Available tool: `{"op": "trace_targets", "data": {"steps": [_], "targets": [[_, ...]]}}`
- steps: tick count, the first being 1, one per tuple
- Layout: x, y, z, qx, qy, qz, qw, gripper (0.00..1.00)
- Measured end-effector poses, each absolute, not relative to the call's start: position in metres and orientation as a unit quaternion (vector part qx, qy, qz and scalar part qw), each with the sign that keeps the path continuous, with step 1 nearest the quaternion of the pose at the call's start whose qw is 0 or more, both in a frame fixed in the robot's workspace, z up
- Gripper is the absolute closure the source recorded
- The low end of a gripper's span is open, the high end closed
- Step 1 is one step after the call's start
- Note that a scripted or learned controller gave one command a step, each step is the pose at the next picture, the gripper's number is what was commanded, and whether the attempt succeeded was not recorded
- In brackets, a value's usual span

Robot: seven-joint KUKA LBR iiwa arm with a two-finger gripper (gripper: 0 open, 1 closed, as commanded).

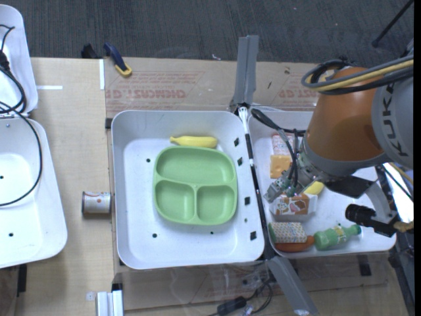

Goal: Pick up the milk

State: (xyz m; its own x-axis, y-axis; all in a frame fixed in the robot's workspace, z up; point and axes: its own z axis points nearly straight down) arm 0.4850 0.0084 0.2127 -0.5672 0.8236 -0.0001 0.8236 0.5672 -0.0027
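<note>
Arm (358, 110) reaching in from the right, low over the right bin (388, 239), orange band covering much of that bin's far half. Gripper (284, 188) down among the clutter near the bin's left wall, just above and touching or nearly touching the milk (293, 205). Impossible to tell whether the gripper is open or closed, or whether anything is in its hold: metal parts and cables muddle that spot. Milk lying in the right bin's near-left part, a small white and orange carton. Just beside it on the right, a yellow block (314, 188). Nearer the front edge, a patterned wafer (289, 232) on an orange piece, and a green bottle (337, 236) on its side. An orange packet (279, 166) farther back along the left wall.

In the left bin (125, 196), a green tray (195, 185) with three compartments, a banana (194, 141) touching its far edge. On the counter (72, 117), a small can (97, 203) on its side, just left of the left bin. A blue and yellow clamp (117, 60) at the far edge.
</note>
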Motion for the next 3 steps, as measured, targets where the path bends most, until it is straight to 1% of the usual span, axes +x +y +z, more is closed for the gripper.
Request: {"op": "trace_targets", "data": {"steps": [1,2,3], "targets": [[0.477,0.064,0.19,-0.492,-0.871,0.0015,0.001,1.0],[0.477,0.133,0.182,-0.618,-0.786,0.0023,0.001,1.0],[0.48,0.121,0.093,-0.574,-0.819,-0.0019,-0.004,1.0]]}}
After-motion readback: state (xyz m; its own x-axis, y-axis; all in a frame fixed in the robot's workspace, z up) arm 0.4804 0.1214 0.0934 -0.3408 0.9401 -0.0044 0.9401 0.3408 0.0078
